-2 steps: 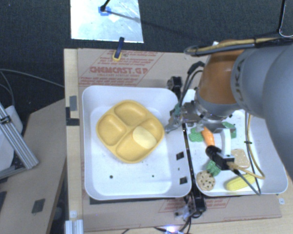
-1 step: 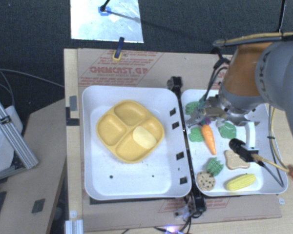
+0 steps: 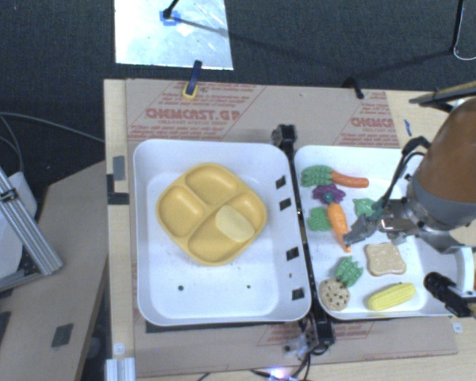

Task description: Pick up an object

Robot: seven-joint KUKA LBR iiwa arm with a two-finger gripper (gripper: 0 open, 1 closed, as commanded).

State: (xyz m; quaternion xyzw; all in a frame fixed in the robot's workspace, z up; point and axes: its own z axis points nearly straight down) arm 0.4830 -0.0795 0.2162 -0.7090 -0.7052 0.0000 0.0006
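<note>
The right bin [image 3: 412,159] holds several toy foods. Among them are an orange carrot [image 3: 336,217], a bread slice [image 3: 383,258], a yellow corn cob [image 3: 391,296], a green broccoli piece [image 3: 349,271], a round cookie [image 3: 333,294], purple grapes [image 3: 328,194], an orange sausage [image 3: 350,181] and leafy greens [image 3: 316,175]. My gripper [image 3: 358,230] hangs low over the bin's middle, just right of the carrot and above the bread slice. Another green piece [image 3: 366,207] lies right behind it. Nothing is visibly lifted.
The left bin [image 3: 155,292] carries a yellow divided plate [image 3: 211,213] with a pale yellow piece [image 3: 235,224] in one compartment. A black divider [image 3: 297,221] runs between the bins. The grey arm [image 3: 456,173] covers the right bin's right side.
</note>
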